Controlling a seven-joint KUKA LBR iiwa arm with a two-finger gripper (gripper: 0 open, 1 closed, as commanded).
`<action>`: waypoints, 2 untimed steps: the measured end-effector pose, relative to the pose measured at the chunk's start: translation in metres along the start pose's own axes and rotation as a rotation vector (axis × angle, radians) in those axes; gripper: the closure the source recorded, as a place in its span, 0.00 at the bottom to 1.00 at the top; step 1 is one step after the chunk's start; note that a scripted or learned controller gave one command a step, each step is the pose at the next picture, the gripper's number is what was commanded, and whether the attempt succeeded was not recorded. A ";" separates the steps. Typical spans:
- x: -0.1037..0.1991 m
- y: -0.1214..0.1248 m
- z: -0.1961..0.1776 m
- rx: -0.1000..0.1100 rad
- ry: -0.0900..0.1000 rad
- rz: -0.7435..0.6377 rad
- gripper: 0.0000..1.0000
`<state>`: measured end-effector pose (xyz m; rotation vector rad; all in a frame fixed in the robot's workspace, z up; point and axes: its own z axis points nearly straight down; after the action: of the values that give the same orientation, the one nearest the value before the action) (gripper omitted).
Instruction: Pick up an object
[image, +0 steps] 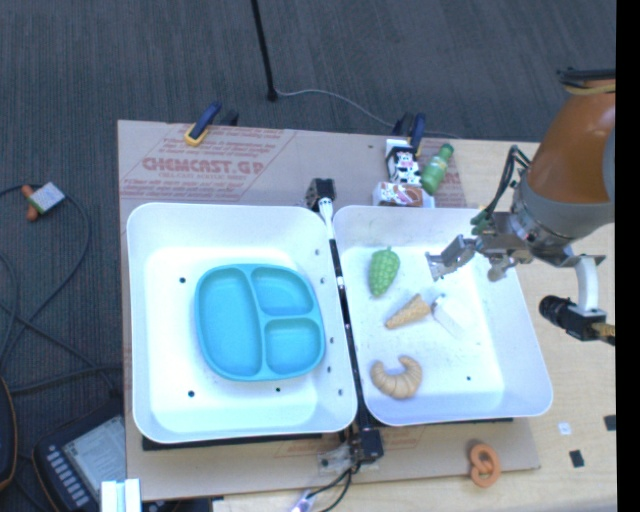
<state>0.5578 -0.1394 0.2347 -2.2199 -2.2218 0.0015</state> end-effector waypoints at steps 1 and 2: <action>0.008 0.009 0.115 -0.006 -0.001 0.000 0.00; 0.013 -0.004 0.124 -0.027 -0.011 0.002 0.00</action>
<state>0.5538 -0.1266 0.1108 -2.2407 -2.2391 -0.0157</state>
